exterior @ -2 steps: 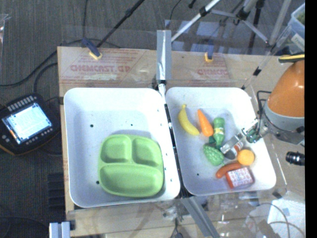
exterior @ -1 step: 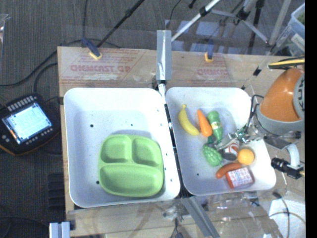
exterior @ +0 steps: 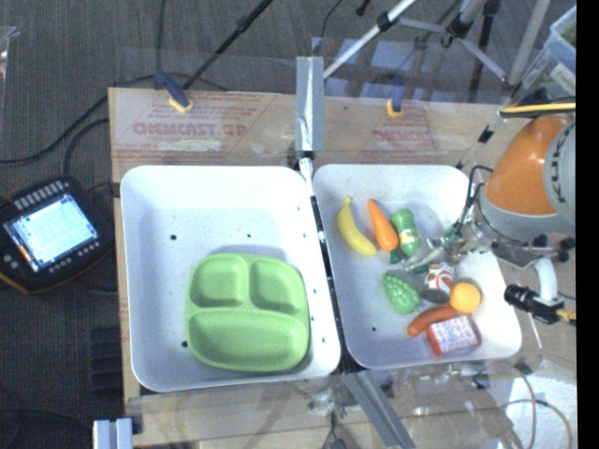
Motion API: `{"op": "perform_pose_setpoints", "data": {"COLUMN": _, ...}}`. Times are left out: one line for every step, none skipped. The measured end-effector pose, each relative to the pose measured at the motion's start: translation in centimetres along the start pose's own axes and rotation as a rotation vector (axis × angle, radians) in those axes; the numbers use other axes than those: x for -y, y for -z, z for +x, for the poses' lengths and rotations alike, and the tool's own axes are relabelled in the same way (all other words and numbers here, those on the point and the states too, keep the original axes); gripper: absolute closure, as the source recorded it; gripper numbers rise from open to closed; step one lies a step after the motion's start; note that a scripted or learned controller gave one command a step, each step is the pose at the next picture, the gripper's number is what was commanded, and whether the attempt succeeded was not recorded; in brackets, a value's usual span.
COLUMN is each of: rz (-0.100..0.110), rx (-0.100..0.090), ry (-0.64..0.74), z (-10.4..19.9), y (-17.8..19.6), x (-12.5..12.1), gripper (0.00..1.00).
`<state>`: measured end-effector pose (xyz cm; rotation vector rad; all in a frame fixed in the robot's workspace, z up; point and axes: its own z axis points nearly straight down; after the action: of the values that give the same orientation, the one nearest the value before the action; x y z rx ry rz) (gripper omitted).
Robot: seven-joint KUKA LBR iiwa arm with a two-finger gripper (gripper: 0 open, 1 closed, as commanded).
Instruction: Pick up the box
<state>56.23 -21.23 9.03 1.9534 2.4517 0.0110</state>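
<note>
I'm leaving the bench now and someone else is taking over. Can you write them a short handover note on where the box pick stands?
Hand: low in the right bin, among the toy food; its grip cannot be made out.
Box: red and white, lying at the right bin's near edge beside the orange, apart from the hand.
Left bin: holds a green divided tray.
Done: nothing; the box is not lifted.
Left: reach the box, grasp and raise it.

The floor [exterior: 65, 45] is dark grey carpet with black cables [exterior: 56, 138] lying on it. The table [exterior: 215, 129] looks like brown wood. A small lit screen [exterior: 49, 232] sits at the left, and maybe tripod legs [exterior: 449, 26] stand behind.
</note>
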Motion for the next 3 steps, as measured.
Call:
{"op": "perform_pose_setpoints", "data": {"rz": 0.011, "rx": -0.002, "ry": -0.152, "z": -1.3, "y": -0.3, "x": -10.8, "gripper": 0.00}}
{"op": "perform_pose_setpoints", "data": {"rz": 0.002, "rx": 0.004, "ry": -0.110, "z": 3.2, "y": 0.0, "x": -0.3, "gripper": 0.00}}
{"op": "perform_pose_setpoints", "data": {"rz": 0.001, "rx": 0.007, "ry": -0.200, "z": -0.1, "y": -0.2, "x": -6.3, "gripper": 0.00}}
